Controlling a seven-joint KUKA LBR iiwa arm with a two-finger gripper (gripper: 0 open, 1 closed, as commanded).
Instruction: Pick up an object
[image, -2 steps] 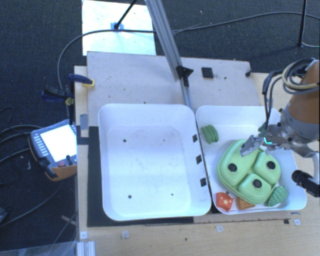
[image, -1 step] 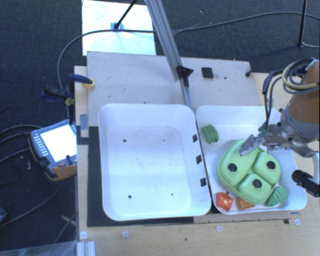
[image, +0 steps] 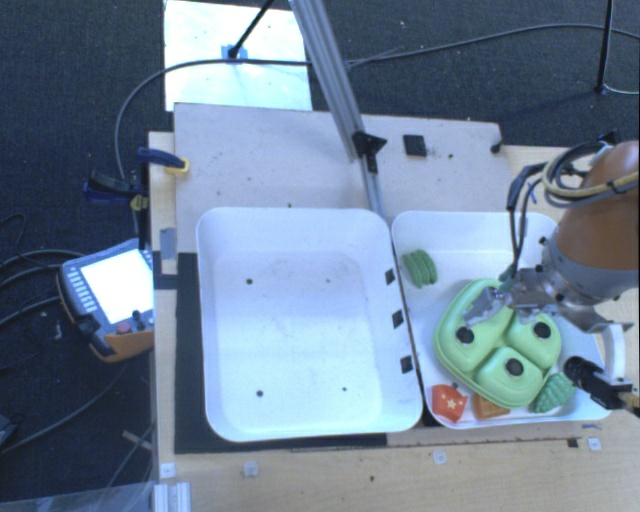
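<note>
The right bin (image: 470, 232) holds a large light-green lumpy toy (image: 505, 350) with black dots on its bumps. A small dark-green ribbed piece (image: 420, 267) lies near the bin's left wall. A red piece with a star (image: 449, 402), an orange piece (image: 488, 407) and a dark-green textured piece (image: 553, 393) lie along the front wall. My gripper (image: 487, 303) is low over the upper left part of the light-green toy, touching or nearly touching it. The arm's orange band (image: 600, 225) stands above it to the right. I see nothing held.
The left bin (image: 290, 320) sits beside the right one, and they meet along a shared edge with black clips (image: 398, 318). A slanted metal pole (image: 335, 80) rises behind the bins. A teach pendant (image: 110, 295) lies off the bench at left.
</note>
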